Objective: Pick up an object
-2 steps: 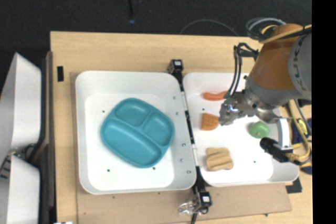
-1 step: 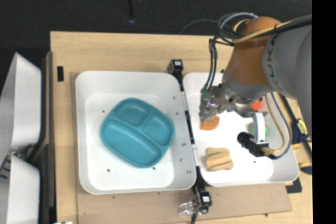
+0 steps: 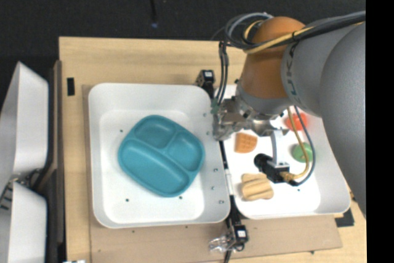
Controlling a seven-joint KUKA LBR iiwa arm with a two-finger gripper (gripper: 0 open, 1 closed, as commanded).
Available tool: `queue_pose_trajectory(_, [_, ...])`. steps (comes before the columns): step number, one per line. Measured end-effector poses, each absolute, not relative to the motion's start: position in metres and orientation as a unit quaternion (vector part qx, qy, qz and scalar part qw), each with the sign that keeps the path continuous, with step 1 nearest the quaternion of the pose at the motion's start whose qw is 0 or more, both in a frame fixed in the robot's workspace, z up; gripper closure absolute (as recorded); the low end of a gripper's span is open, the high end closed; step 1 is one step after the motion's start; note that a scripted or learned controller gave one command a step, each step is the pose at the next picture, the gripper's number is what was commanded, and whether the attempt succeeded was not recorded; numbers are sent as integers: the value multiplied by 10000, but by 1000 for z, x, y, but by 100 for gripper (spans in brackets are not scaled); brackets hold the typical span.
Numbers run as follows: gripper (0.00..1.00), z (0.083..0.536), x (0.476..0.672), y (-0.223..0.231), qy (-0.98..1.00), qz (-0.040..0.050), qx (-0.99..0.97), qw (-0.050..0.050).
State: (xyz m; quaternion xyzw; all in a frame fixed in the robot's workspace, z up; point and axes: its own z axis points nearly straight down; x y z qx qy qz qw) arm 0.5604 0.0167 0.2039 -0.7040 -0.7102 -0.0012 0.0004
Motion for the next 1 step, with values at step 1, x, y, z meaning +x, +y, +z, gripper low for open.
queue_pose_trajectory(1, [100, 222, 575, 75, -7104, -19, -7038, 0])
